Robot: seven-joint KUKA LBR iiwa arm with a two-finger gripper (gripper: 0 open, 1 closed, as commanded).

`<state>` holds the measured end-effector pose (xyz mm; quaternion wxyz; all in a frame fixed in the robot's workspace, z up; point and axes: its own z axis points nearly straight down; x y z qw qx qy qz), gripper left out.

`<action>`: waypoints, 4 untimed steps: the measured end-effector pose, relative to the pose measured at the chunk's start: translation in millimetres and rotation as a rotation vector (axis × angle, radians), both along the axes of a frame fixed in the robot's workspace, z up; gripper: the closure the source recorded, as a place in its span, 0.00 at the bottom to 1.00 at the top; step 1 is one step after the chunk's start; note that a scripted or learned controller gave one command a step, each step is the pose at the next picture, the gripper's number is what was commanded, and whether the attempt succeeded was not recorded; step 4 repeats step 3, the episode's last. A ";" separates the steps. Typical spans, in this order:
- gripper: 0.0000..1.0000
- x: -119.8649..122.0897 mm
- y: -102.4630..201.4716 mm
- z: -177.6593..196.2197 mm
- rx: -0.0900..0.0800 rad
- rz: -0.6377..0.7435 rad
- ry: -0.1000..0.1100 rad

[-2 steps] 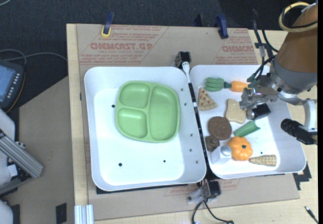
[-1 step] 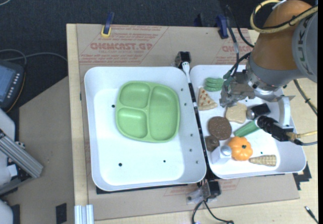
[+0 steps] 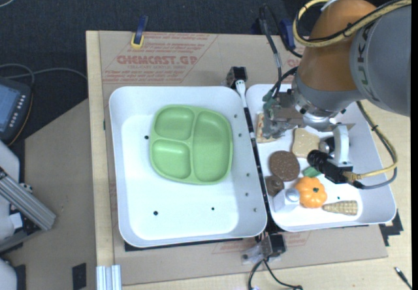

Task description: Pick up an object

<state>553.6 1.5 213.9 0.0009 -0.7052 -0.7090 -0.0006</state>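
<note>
Several objects crowd your right bin (image 3: 385, 207): cookie (image 3: 284, 164), pumpkin (image 3: 311, 192), cone (image 3: 341, 208). Your gripper (image 3: 277, 119) sits low at the bin's left; finger state can't be told. Closing there, you risk catching the wall.

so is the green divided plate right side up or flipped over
Right side up: the green divided plate lies flat in the left bin, its three compartments facing up with nothing in them.
</note>
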 end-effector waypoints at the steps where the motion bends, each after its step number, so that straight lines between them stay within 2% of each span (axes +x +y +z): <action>1: 1.00 1.9 3.5 0.8 -0.001 -0.004 -0.001; 2: 1.00 12.6 6.6 9.9 -0.002 -0.004 -0.003; 4: 1.00 5.6 0.6 0.9 -0.002 -0.007 0.003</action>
